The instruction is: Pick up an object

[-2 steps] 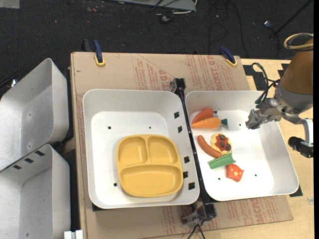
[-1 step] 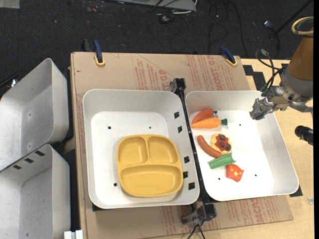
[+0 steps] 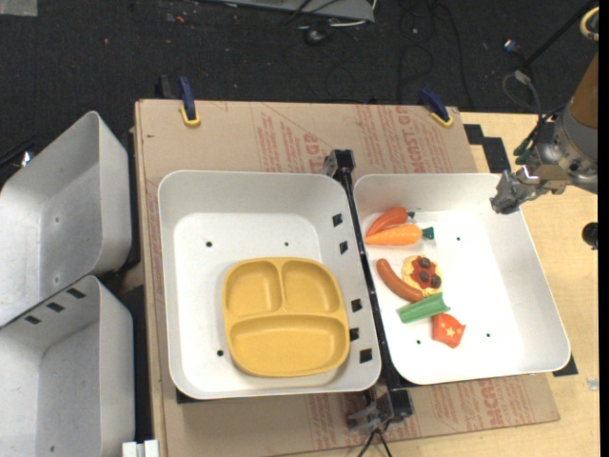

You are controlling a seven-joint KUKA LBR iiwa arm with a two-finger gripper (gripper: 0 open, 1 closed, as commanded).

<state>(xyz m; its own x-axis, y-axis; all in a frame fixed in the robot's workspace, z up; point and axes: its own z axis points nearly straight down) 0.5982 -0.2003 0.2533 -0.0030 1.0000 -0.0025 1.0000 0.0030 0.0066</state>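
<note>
The right bin [image 3: 504,284] holds several toy foods on its left side: an orange carrot [image 3: 392,237] with a red-orange piece [image 3: 386,220] above it, a brown sausage [image 3: 398,280], a small pizza slice [image 3: 422,272], a green pod [image 3: 422,308] and a red strawberry-like piece [image 3: 448,329]. My gripper [image 3: 507,196] hangs at the right bin's upper right rim, well away from the food, with nothing seen between its fingers.
The left bin [image 3: 190,217] bears a yellow compartment tray [image 3: 284,316]. Two spare white bins [image 3: 57,255] lean at the far left beside the bench. A black divider [image 3: 360,255] runs between the two bins. The arm enters from the upper right.
</note>
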